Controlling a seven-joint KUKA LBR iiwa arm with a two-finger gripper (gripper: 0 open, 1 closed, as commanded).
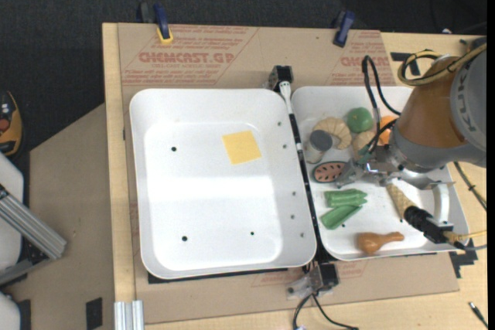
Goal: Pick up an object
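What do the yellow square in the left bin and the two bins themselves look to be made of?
The yellow square looks like thin, matte plastic or foam, probably toy cheese: flat, evenly coloured, without glare. The left bin and right bin look like smooth white moulded plastic, with rounded corners and soft sheen.

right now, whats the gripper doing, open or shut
gripper: low in the right bin beside the green pieces; open or shut cannot be told.

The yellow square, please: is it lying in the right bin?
No, the yellow square lies alone in the left bin.
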